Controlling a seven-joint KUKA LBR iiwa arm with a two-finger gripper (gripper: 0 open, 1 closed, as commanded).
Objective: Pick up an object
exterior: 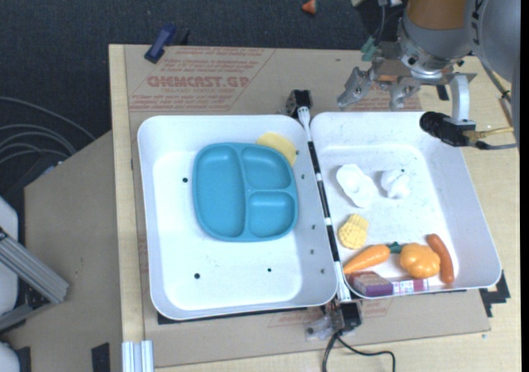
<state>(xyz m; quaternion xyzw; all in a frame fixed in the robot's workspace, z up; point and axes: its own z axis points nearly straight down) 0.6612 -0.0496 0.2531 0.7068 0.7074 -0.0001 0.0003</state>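
Hovering with fingers spread at the far rim of the right-hand shallow white bin (463, 197), the empty claw (378, 91) is shown with the nearest white lumpy plastic pieces (357, 184) lying just nearward of it.

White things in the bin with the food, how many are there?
2. One white piece lies left of the other white piece; both sit in the upper part of the right bin, above the corn.
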